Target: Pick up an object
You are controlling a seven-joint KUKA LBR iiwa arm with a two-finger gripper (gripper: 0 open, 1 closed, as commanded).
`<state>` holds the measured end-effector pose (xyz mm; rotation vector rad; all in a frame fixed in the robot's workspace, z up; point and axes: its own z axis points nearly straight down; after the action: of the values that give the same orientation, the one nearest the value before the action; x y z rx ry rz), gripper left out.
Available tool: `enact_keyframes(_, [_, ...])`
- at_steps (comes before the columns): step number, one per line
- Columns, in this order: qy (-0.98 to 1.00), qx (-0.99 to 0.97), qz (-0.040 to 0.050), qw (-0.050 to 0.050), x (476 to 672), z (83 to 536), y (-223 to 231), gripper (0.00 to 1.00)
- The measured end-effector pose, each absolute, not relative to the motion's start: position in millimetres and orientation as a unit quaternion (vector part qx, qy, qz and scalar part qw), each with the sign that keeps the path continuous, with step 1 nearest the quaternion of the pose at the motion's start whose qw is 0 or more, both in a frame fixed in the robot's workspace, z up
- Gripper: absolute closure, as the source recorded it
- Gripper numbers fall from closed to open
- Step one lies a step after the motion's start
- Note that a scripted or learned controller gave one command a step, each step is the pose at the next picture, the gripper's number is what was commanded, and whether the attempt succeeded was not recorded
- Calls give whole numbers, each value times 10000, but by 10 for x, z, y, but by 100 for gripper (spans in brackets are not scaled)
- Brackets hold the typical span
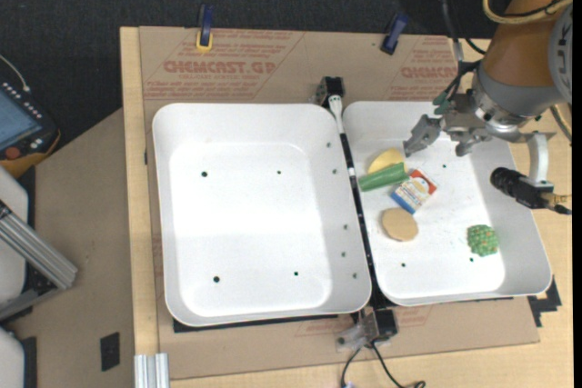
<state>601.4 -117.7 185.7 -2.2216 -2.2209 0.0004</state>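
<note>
Objects (400, 195) in your right bin (509, 277), gripper (443, 138) above them, fingers spread wide, holding nothing.

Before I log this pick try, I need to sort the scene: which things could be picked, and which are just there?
For the job:
end effector
yellow piece
green stick
small packet
tan disc
green ball
right bin

Just there:
left bin
blue clamps
cardboard sheet

In the white right bin (509, 273) lie a yellow piece (386, 162), green stick (381, 178), tan disc (399, 225), speckled green ball (483, 239) and red-blue-white packet (414, 192).
</note>
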Motion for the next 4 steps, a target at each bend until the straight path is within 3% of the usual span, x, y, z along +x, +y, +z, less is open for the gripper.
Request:
enact_keyframes(1, [-7074, -7068, 23, 41, 6014, 1153, -1045, 0])
enact_keyframes(2, [-7078, -7064, -8, -13, 6422, 829, -1013, 0])
enact_keyframes(3, [-7073, -7069, -20, -44, 6428, 977, -1026, 100])
enact_keyframes(4, [-7037, -7104, -6, -69, 5977, 2062, -1938, 100])
